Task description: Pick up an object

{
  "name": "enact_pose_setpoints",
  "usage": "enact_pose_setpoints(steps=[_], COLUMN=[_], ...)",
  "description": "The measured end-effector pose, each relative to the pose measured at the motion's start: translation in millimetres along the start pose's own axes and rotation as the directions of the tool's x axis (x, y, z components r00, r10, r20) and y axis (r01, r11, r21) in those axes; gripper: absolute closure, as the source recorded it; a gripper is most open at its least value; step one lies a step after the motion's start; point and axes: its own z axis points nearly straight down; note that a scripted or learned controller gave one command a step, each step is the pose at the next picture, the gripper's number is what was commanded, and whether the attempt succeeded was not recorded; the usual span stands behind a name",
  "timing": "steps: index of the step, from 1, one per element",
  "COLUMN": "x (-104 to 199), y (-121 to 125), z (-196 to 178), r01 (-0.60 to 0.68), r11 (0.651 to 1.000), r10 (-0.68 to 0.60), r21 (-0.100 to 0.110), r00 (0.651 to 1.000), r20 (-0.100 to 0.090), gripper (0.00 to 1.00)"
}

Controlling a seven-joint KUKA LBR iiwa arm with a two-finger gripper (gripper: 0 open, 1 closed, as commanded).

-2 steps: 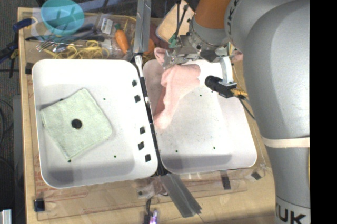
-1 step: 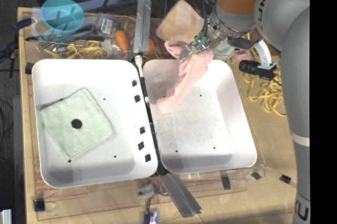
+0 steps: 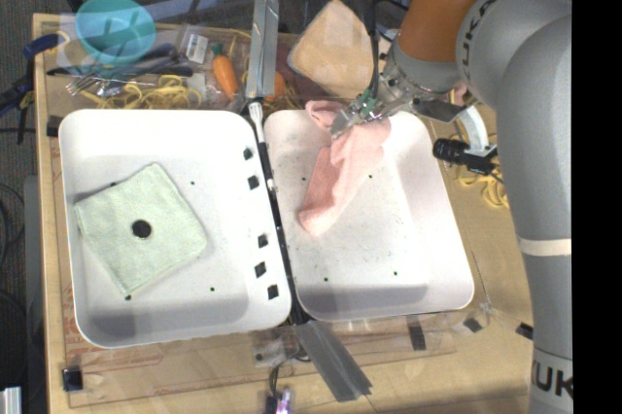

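My gripper was pinched on the top of the floppy pink cloth, the rest draped into the right-hand shallow white bin. Looked like mid-lift to me; next I'd need a straight pull up without it slipping

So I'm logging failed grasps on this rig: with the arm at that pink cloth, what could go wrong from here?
The gripper meets the pink cloth near its upper end, so a thin pinch could slip as the limp length drags.

That end lies by the right bin's far rim, which the tool might clip.

The green cloth in the left bin is well clear.
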Motion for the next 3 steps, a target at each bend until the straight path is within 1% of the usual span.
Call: enact_pose_setpoints(steps=[1,2,3], x=[39.1,71.0,18.0], y=[19.6,34.7,8.8], z=[-19.4,-26.1,-23.2], r01=[-0.069,-0.279,-0.255], r11=[0.998,0.960,0.967], r10=[0.069,0.279,0.255], r21=[-0.002,-0.002,-0.003], r00=[0.998,0.960,0.967], r20=[0.001,0.001,0.001], gripper=[1.00,1.00,1.00])
